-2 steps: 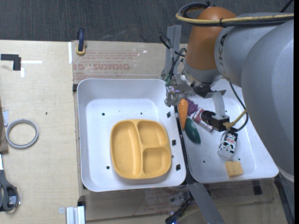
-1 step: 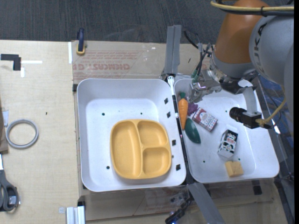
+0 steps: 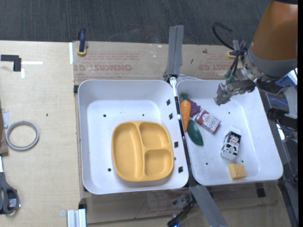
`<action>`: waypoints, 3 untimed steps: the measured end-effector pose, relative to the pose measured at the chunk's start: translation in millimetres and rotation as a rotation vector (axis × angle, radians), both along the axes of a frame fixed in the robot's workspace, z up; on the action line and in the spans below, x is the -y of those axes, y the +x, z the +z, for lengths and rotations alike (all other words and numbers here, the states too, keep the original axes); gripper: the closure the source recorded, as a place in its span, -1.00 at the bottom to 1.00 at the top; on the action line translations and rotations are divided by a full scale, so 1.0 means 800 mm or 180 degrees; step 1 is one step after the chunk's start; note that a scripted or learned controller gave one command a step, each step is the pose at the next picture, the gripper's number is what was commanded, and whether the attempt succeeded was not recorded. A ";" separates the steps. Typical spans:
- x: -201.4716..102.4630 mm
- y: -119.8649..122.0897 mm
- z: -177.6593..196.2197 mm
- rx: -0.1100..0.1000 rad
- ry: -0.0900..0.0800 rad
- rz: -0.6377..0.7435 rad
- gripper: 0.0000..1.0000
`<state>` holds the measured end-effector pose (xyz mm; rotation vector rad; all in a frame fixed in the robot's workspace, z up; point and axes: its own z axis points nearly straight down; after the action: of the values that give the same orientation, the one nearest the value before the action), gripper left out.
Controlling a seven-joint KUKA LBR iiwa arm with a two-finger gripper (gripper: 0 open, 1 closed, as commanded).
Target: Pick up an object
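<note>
- Pale wooden benchtop carries two shallow white bins side by side, with printed cardboard lying under their far edges.
- Nearest the gripper (image 3: 222,98) is a small red-and-white carton (image 3: 208,120) lying flat and skewed in the right bin (image 3: 265,141), near its middle; I judge it the likeliest pick.
- It looks light and stiff-walled but crushable, so a moderate pinch across its short sides should hold; its printed faces may be a little slick.
- Just left of it lie a toy carrot (image 3: 185,111) and a dark green toy vegetable (image 3: 195,135), against the bins' shared wall.
- Nearer the front sit a black-and-white cow-print carton (image 3: 231,144) and a tan cube (image 3: 237,170), well apart from the red one.
- Gripper hangs over the right bin's far end, nothing between its tips; whether they are spread or closed I cannot tell.
- Left bin (image 3: 94,126) holds a yellow divided plate (image 3: 142,150).
- A grey tape roll (image 3: 21,135) rests on the bench to the left.
</note>
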<state>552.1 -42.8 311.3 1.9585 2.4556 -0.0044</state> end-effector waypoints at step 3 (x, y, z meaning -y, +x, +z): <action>0.020 0.084 -0.150 0.0002 -0.0002 -0.1963 1.00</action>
<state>619.7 -58.7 191.4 2.6113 1.7457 -0.0046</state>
